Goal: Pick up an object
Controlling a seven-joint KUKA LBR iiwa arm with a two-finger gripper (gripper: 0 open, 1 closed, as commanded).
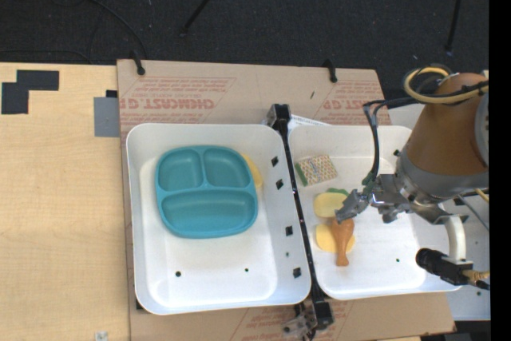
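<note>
Bench (56,196) is light wood, dark floor and cables behind it. A cardboard sheet (239,92) lies under two white bins set side by side. Left bin (207,283): teal divided plate (206,192) lying flat in the upper half, a yellow object (254,170) peeking out at its right edge. Right bin (375,283): small patterned packet (317,168) near the top left, a yellow-green piece (329,202) below it, then a yellow piece (323,237) with an orange-brown drumstick-shaped toy (342,239) touching it, lying roughly upright in the view. Arm comes in from the right, orange band above the wrist. Gripper (351,208) sits low over the right bin, just beside the yellow-green piece and right above the top end of the drumstick toy. Can't tell finger state; tips merge with the objects. Nothing visibly between them.
</note>
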